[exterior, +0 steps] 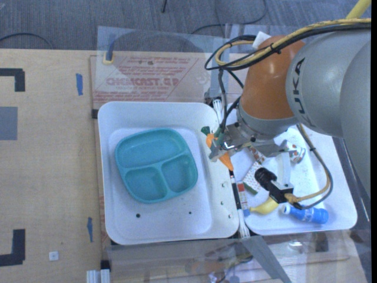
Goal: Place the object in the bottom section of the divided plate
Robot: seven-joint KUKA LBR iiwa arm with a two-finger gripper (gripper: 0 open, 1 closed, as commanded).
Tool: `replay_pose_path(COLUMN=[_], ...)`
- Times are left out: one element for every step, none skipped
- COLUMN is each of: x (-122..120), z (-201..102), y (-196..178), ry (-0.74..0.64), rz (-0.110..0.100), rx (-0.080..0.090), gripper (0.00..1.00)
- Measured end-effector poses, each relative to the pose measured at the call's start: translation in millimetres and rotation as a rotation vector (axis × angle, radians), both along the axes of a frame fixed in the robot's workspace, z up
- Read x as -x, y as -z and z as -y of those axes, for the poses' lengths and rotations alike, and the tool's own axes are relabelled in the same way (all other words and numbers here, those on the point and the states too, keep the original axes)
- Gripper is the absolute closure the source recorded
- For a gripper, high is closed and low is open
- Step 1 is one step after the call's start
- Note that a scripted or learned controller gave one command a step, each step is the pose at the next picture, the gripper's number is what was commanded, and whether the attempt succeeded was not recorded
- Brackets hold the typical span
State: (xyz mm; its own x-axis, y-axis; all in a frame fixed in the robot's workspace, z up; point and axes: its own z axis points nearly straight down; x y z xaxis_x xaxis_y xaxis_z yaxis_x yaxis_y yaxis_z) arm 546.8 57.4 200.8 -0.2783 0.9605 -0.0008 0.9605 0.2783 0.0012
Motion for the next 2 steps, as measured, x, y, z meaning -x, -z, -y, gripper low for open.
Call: replay_pose_path(x=[-42.2, -42.1], z=[-75.3, -76.1], y=[8.9, 8.7], ry=[0.054, 0.053], rz=[-0.001, -0.001], rx=[0.000, 0.000], gripper=[1.00, 0.00])
